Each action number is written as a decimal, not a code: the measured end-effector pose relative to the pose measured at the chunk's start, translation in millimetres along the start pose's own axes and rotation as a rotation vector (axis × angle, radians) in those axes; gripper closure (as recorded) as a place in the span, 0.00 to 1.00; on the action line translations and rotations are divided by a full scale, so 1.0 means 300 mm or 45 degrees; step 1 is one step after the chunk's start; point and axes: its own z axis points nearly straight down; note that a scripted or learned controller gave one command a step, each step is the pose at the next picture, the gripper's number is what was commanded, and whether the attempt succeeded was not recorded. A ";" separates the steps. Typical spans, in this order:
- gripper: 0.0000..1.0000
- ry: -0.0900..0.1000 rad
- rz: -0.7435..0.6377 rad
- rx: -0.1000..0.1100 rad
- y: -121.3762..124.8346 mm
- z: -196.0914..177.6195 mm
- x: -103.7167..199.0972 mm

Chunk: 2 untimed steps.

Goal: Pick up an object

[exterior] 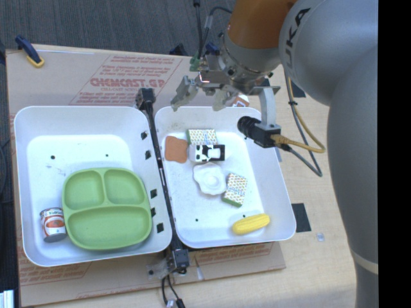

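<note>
Near edge of right bin (pixel 276 172): yellow corn (pixel 250 223). Farther in: patterned block (pixel 235 189), white fried egg (pixel 209 179), black-white cow toy (pixel 210 152), brown piece (pixel 176 149). Far rim: jaws (pixel 204 98) spread open, holding nothing, hanging above bin.

Arm (pixel 334 56) cut off at top and right edges, a small orange-white item (pixel 241 99) just below the gripper (pixel 204 97) mostly hidden by it, can (pixel 54 224) label far lower-left too small to read.
</note>
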 end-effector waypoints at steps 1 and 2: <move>0.00 -0.001 -0.002 0.001 0.155 0.015 0.016; 0.00 0.000 -0.002 0.012 0.025 0.461 0.258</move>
